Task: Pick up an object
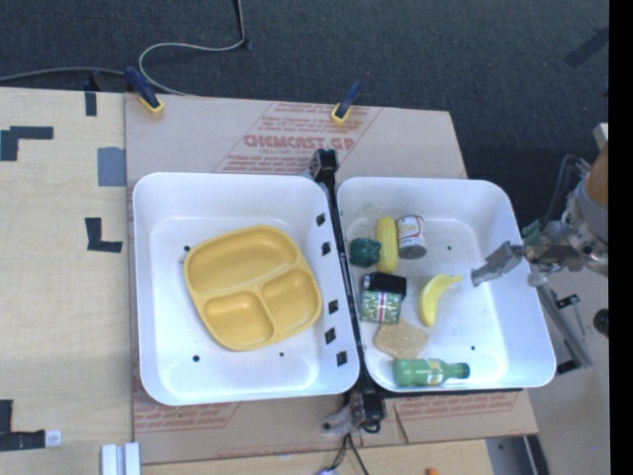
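Looking down at a slant on two shallow white bins set side by side on the counter (59,265), over a brown cardboard sheet (198,142). Left bin (158,206): holds one yellow tray (252,287), smooth plastic, rounded, split into three compartments, lying flat near the middle. Right bin (495,206): holds a cluster of small items toward its left half. Small can (409,237) with a red and white label, lying tilted; yellow oblong piece (387,244) just beside it; dark green lump (364,252) touching that piece on its left. Below these, a black-topped box (382,298) with green print, wording too small to read. Banana (436,297), curved and glossy, just right of the box. Tan flat piece (401,340), rough-looking, under the box. Green bottle (428,371) lying on its side near the front wall, cap pointing right. Red print on the cardboard, partly legible, seemingly "CHEMCAST GP". Two yellow and blue clamps (346,104) on the cardboard's far edge. Tool (492,265) reaching over the right bin's right side, apart from the banana, nothing between its fingers; open or closed, cannot tell.
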### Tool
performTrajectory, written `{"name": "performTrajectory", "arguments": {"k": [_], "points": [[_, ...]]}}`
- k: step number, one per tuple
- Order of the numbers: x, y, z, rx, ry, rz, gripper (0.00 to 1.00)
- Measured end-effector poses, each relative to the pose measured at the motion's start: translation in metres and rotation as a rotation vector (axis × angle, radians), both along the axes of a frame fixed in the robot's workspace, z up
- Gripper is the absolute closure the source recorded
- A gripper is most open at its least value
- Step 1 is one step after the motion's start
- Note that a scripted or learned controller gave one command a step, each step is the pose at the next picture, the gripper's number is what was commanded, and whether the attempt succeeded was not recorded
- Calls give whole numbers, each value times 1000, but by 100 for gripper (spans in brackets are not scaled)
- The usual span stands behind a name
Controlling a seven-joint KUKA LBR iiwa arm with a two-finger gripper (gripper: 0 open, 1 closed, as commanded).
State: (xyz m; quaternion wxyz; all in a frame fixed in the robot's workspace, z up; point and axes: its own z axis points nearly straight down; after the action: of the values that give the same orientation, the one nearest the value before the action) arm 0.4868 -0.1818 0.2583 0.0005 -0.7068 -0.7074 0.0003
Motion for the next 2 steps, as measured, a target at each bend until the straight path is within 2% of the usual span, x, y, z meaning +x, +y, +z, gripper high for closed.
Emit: {"name": "performTrajectory", "arguments": {"k": [1,2], "points": [[47,42,-144,-2,-13,-1,0],[34,57,-158,-7,-30,-4,0]]}}
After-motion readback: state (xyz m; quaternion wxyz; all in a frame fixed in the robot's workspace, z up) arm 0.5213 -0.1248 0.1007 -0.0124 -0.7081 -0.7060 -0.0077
